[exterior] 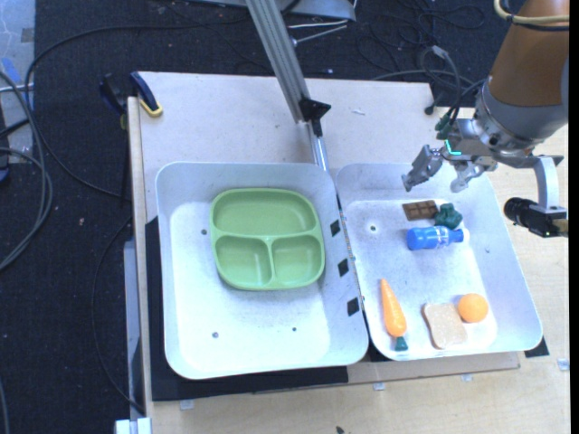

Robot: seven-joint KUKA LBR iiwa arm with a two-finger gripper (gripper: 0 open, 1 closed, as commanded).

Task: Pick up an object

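Note:
My gripper (441,172) hangs open over the far edge of the right bin (507,269), its two fingers spread apart with nothing between them. Just below it lie a brown block (418,211) and a small dark green piece (447,215). A blue bottle (432,237) lies on its side in front of those. Nearer the front of the bin are a carrot (392,307), a tan slice of bread (443,325) and an orange ball (472,308).
The left bin (181,287) holds a green divided plate (268,239). A slanted metal pole (280,48) runs from the top of the view down to the gap between the bins. Cables lie on the dark floor around the bench.

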